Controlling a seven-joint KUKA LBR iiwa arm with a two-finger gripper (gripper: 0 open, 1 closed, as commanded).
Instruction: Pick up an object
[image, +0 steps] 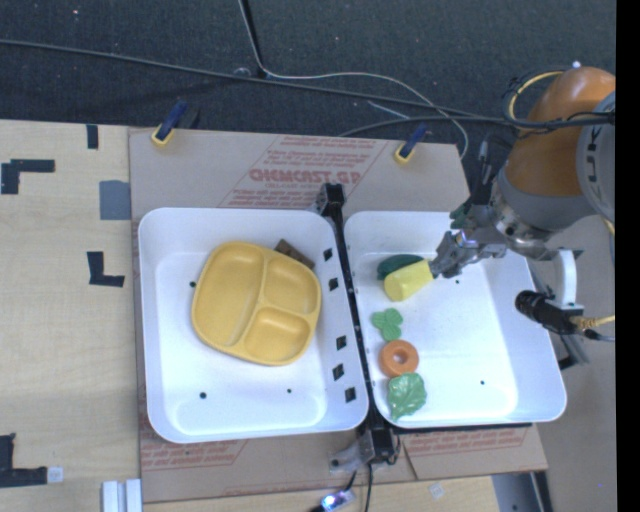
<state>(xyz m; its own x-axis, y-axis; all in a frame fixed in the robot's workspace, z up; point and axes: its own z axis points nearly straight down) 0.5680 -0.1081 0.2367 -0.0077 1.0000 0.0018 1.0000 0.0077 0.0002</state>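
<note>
Reaching for the yellow sponge (407, 281) in the right bin (520, 395)
Jaws (447, 255) touch it; their state I cannot tell; nothing is lifted yet

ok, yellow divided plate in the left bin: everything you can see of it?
The yellow divided plate looks like matte plastic, a rounded square with three compartments split by raised ridges. It lies flat and face up, turned at an angle, in the upper middle of the left bin. A small dark object pokes out from behind its top edge.
</note>
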